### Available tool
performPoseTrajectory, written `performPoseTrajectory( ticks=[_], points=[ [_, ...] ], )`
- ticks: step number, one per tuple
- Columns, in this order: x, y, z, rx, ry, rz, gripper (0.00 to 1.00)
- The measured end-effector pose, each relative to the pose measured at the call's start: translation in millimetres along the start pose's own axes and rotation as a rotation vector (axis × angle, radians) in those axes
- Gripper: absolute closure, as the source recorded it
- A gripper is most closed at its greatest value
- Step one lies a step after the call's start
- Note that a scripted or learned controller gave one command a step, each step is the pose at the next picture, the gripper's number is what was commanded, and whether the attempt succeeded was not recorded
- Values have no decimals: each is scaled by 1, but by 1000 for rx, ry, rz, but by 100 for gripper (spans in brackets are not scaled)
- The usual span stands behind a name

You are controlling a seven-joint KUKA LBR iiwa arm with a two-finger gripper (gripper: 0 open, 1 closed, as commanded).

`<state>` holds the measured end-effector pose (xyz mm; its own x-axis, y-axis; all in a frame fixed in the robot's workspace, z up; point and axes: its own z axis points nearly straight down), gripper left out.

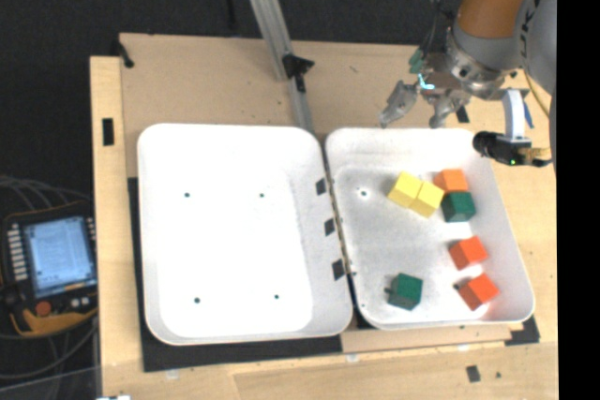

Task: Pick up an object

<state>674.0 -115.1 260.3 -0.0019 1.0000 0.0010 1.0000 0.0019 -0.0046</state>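
The right bin (375,295) holds several small blocks: a yellow pair (415,194) near its middle, an orange block (451,180) and a dark green block (457,206) beside them, two orange blocks (467,251) (477,290) at the right side, and a green block (405,290) near the front. My gripper (418,111) hangs above the back rim of the right bin, its two fingers spread apart with nothing between them. It sits well above and behind the yellow pair.
The left bin (234,229) lies beside the right one. A slanted metal pole (267,9) rises behind the bins. A tablet-like pendant (52,258) sits off the bench at far left.
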Motion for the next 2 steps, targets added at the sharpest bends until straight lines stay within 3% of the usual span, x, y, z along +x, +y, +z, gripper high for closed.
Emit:
performPoseTrajectory(
  ticks=[1,2],
  points=[
    [-1,1,-4,-5,-3,-2,0],
    [-4,-3,59,0,-3,2,0]
  ],
)
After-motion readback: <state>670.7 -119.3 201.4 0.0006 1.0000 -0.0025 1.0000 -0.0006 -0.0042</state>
